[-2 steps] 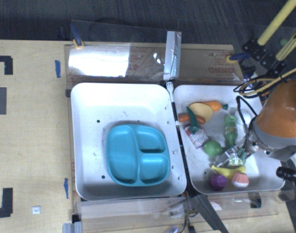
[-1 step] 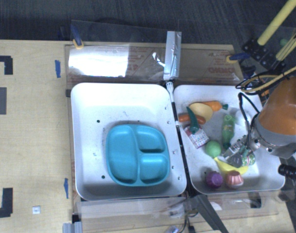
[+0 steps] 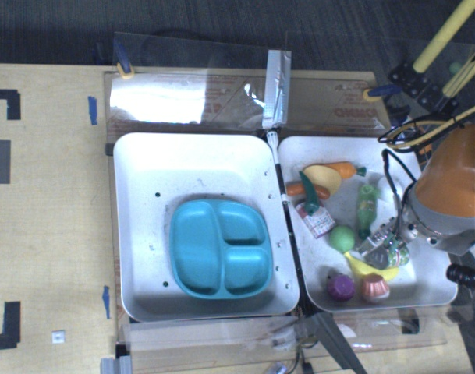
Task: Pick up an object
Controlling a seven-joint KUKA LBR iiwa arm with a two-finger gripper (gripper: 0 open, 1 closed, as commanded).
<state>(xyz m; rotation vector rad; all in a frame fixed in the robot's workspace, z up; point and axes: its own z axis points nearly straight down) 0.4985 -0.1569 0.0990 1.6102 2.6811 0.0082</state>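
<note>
The yellow toy (image 3: pixel 371 268), likely a banana, lies in the right bin (image 3: pixel 432 293) near its front, with the purple ball (image 3: pixel 342 287) and pink piece (image 3: pixel 375 288) just beside it and the green ball (image 3: pixel 342 238) behind. My gripper (image 3: pixel 384 245) sits low right over it, but clutter hides whether the jaws are open or closed, so I cannot tell. I'd centre on the yellow piece, keep clear of its neighbours, and close only once it's squarely between. The blue divided plate (image 3: pixel 220 247) in the left bin (image 3: pixel 143 170) is well apart.

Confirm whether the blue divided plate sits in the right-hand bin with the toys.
No, the blue divided plate lies alone in the left bin.
</note>
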